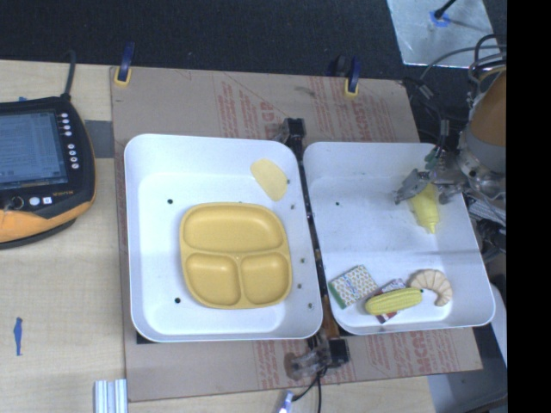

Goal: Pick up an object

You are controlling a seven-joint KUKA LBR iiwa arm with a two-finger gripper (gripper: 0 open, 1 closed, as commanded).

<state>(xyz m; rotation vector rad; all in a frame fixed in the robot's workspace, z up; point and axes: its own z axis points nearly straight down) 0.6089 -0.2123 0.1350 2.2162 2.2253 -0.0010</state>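
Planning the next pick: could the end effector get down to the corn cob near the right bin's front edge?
Probably yes. The corn cob lies uncovered on top, its upper side free, though a croissant and packet crowd its ends. The end effector is in that bin.

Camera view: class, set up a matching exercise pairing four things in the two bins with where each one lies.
Things:
1. divided yellow tray
2. corn cob
3. croissant
4. pale yellow chip

Places:
A. front right corner of the right bin
B. middle of the left bin
C. back of the left bin, by the inner wall
D. front of the right bin, between the small packet and the croissant

Pairs: 1-B, 2-D, 3-A, 4-C
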